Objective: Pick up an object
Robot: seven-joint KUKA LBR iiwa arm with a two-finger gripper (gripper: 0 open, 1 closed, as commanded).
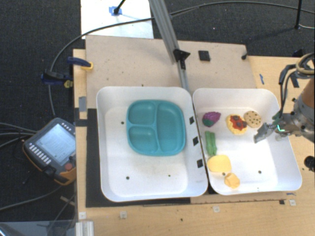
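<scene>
Fingers (261, 134) are hovering at the right of the frame, whether apart or together impossible to tell, over the right bin (285, 181). The cookie (252, 118) is lying just beside them, upper left; descending squarely over it should help.

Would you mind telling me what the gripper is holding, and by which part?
Nothing: the gripper hovers over bare floor of the right bin, apart from every object.

Teal divided plate (156, 128) in left bin (110, 181); pendant (51, 149) on floor.
</scene>
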